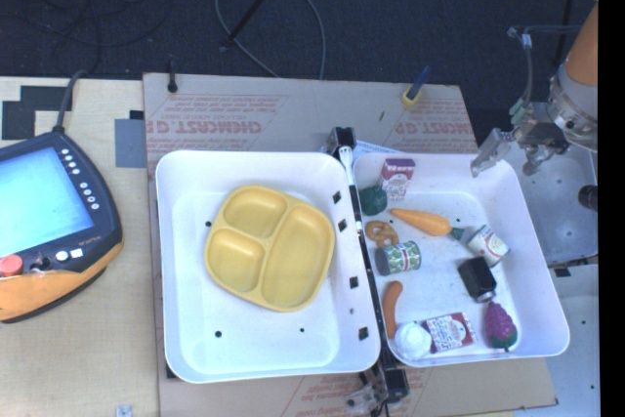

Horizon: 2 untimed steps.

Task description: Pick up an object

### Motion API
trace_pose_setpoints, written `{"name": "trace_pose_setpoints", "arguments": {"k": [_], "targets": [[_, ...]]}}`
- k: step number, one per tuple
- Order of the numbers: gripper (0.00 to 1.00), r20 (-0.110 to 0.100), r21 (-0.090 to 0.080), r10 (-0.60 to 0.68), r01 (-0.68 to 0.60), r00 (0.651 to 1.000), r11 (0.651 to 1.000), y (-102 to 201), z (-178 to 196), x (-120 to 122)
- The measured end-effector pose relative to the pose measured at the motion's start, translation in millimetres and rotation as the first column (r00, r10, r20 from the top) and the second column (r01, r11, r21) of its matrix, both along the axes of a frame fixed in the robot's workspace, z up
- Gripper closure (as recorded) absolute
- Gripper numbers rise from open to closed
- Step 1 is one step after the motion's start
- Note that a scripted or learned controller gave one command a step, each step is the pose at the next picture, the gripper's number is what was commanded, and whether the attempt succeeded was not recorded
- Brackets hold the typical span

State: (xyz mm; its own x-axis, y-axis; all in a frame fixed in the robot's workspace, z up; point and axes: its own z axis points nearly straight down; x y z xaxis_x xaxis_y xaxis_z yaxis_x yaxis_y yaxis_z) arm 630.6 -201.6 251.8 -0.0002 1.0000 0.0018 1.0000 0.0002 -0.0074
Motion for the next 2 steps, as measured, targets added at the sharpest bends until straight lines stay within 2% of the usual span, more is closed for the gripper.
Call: {"name": "trace_pose_setpoints", "arguments": {"k": [1, 2], "targets": [[0.0, 0.002, 0.0, 0.0, 0.0, 1.0, 1.0, -11, -141, -4], [0.0, 0.004, 0.0, 0.0, 0.0, 1.0, 1.0, -11, -166, -38]]}}
